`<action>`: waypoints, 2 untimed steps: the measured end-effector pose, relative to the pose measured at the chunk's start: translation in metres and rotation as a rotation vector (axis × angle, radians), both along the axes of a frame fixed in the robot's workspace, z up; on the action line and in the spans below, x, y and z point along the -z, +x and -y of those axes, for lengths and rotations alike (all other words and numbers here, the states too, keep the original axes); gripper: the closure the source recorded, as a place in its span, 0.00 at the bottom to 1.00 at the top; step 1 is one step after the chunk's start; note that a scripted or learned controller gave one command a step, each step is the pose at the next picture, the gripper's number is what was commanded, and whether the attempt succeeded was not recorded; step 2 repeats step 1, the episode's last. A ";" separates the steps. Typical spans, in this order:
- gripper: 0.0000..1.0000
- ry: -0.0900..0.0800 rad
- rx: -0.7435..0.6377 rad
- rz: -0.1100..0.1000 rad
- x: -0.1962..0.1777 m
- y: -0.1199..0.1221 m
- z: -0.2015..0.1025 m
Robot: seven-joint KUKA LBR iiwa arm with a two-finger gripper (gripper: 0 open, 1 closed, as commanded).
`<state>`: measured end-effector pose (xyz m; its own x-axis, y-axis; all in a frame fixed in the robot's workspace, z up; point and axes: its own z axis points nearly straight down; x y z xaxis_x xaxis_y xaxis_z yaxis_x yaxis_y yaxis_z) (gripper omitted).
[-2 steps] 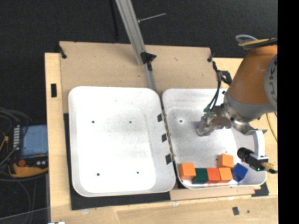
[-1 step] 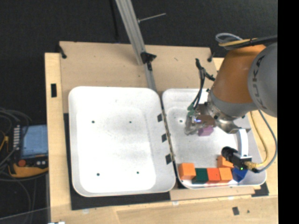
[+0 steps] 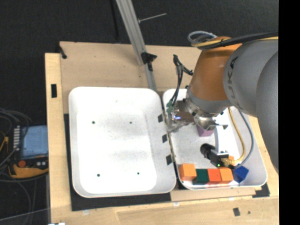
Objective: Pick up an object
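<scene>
Finds the end effector (image 3: 187, 117) low inside the right bin (image 3: 191, 146), centre-right of frame, under the bulk of the wrist. Cannot tell whether open or closed from this angle. Notes a purple piece (image 3: 205, 130) just beside it, partly covered. Records a row of blocks (image 3: 208, 175) along that bin's lower edge, from an orange block (image 3: 188, 171) past a green block (image 3: 202, 176) to a blue block (image 3: 240, 173). Sees nothing held. Judges the step as approach to a grasp, probably on the purple piece. Calls next for centring over it, closing squarely, then lifting straight up, clear of the bin wall.
</scene>
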<state>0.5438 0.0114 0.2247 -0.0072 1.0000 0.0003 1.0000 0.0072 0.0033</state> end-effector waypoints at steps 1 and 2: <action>1.00 0.000 0.000 0.001 0.007 0.009 -0.050; 1.00 0.000 0.000 0.001 0.007 0.009 -0.050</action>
